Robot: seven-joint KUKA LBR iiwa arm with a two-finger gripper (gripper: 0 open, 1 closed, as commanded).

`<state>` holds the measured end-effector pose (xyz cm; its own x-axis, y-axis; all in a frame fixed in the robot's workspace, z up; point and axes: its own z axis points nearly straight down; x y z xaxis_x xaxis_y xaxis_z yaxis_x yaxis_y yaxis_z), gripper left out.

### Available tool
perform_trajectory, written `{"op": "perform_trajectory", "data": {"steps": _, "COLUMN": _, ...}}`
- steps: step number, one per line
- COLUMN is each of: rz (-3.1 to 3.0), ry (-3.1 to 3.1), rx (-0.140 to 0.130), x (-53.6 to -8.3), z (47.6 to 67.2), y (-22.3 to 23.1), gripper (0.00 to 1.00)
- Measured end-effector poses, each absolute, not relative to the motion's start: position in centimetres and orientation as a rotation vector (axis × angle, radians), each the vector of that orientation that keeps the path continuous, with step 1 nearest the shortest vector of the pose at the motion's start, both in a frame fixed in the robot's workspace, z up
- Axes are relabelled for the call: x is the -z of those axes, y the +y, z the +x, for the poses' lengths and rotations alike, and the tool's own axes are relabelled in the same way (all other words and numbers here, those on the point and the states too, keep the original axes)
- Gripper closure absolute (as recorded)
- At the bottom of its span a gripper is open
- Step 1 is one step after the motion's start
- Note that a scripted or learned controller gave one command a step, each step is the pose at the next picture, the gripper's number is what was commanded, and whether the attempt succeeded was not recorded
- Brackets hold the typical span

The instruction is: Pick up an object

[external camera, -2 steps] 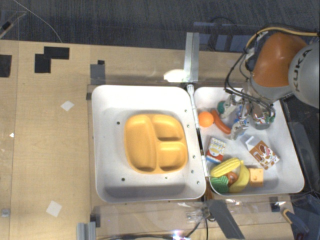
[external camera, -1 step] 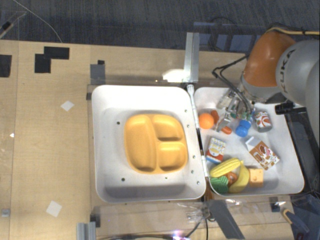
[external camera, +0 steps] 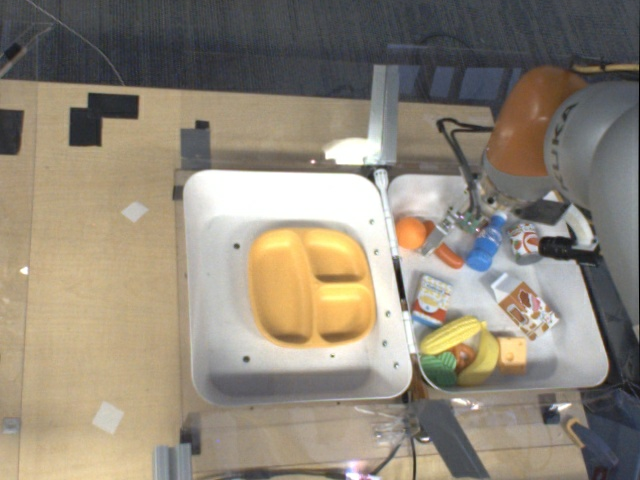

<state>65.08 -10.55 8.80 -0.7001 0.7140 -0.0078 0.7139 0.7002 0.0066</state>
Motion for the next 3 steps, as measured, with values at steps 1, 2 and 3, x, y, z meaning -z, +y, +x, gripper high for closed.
{"op": "perform_trajectory", "data": {"steps": 1, "rz": 1.194, "ry": 2.879, "rx": -0.01, "x": -10.4, "z": 65.5, "y": -10.4, "gripper": 1.0}}
{"op": "perform_trajectory", "data": {"steps": 2, "rz": 0.938, "ry": 2.983, "rx": -0.008, "x": -19.0, "z": 64.9, "y": -5.4, "gripper": 1.0}}
{"op": "perform_trajectory", "data": {"steps": 3, "rz": 1.13, "ry": 2.915, "rx": -0.007, "x": -26.7, "z": 63.2, "y": -7.1, "gripper": 1.0}}
